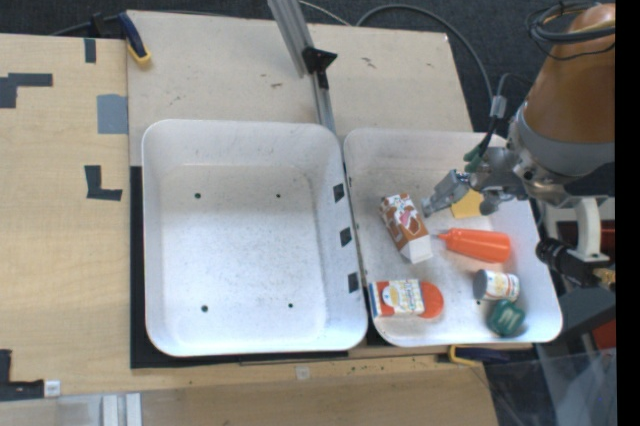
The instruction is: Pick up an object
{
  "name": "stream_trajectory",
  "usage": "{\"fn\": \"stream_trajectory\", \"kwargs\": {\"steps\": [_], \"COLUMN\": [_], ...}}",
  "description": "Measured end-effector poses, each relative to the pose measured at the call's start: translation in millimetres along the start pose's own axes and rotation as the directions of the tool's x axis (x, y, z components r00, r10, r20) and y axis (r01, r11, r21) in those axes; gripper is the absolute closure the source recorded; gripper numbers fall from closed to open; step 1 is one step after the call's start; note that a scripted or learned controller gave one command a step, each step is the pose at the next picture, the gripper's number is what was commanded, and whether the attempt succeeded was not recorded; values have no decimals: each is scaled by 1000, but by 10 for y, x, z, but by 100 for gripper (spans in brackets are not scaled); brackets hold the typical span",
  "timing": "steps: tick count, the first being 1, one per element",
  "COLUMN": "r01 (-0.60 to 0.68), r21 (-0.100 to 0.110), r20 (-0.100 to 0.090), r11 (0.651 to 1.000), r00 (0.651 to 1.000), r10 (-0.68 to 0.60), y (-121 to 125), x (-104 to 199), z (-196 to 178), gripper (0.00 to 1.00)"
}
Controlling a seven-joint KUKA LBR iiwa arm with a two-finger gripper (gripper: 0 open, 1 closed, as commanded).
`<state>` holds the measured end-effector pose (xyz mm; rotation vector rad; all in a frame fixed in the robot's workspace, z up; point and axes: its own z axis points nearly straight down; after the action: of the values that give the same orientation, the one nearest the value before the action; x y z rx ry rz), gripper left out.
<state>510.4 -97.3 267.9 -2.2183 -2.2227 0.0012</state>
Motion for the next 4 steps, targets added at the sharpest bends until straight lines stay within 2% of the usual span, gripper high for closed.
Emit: {"fn": "stream_trajectory", "kwargs": {"steps": [1,4], "r01": [0,-2], "r21": [0,6], "r20": [0,0], "r11": [1000,1000], "r00": [1000,1000], "r10": [0,2], "y": [0,61], "x": [-2,-11], "z": [0,1422], "gripper": [0,0]}}
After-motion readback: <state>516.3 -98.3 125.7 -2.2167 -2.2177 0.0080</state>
